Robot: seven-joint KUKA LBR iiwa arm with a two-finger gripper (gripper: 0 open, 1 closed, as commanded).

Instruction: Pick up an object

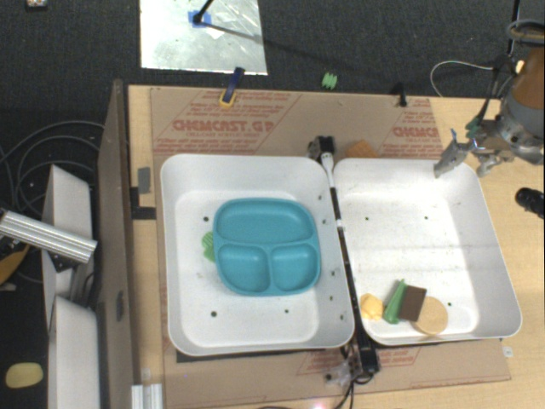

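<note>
My gripper [467,162] hangs at the far right, above the back right corner of the right bin [477,228], its two fingers spread open with nothing between them. At the front of that bin lies a small cluster: a yellow piece [371,306], a green stick [395,302], a brown block [413,302] and a tan round piece [432,315]. They touch one another. The gripper is well behind and to the right of them.
The left bin [183,228] holds a teal divided plate [266,245] with a green item [208,244] peeking out at its left edge. A black divider strip [337,220] runs between the bins. An orange piece [361,149] lies behind the right bin.
</note>
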